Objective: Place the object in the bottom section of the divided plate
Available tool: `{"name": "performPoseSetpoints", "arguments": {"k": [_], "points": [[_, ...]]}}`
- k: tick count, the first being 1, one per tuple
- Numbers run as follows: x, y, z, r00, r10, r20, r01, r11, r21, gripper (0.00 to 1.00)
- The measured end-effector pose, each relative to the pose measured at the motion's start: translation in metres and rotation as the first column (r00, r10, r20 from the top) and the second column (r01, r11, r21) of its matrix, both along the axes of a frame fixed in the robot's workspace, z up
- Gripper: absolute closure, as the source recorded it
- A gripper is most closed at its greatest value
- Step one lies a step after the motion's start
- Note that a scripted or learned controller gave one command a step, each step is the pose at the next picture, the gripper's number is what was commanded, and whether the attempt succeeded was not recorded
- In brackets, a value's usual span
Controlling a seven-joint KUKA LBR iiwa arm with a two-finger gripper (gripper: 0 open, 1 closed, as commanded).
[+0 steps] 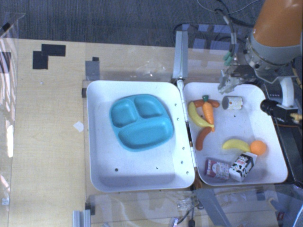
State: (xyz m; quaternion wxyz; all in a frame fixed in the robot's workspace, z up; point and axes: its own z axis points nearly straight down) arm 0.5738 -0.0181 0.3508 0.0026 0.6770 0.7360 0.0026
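A blue divided plate [141, 122] lies in the left bin [102, 174]. It has two small sections at the far side and one wide section [143, 137] at the near side, all bare. My gripper [230, 82] hangs over the far edge of the right bin [279, 171], just left of a small grey can [233, 102]. It is open with nothing between its fingers. Toy foods lie in the right bin: a carrot [207, 109], a banana [197, 116], a sausage [203, 137], a second banana [235, 145] and an orange [258, 147].
A black-and-white milk carton [241, 166] and a pink carton [217, 168] lie at the right bin's near edge. A metal divider rail [180, 60] stands between the bins at the far side. Cables and a black fixture [277, 109] crowd the right.
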Motion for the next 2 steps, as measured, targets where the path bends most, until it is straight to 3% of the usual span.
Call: {"name": "performPoseSetpoints", "arguments": {"k": [1, 2], "points": [[0.061, -0.002, 0.086, 1.0, 0.005, 0.001, -0.005, 1.0, -0.001, 1.0], [0.095, 0.078, -0.132, 0.992, -0.122, -0.006, 0.122, 0.992, 0.001, 1.0]]}}
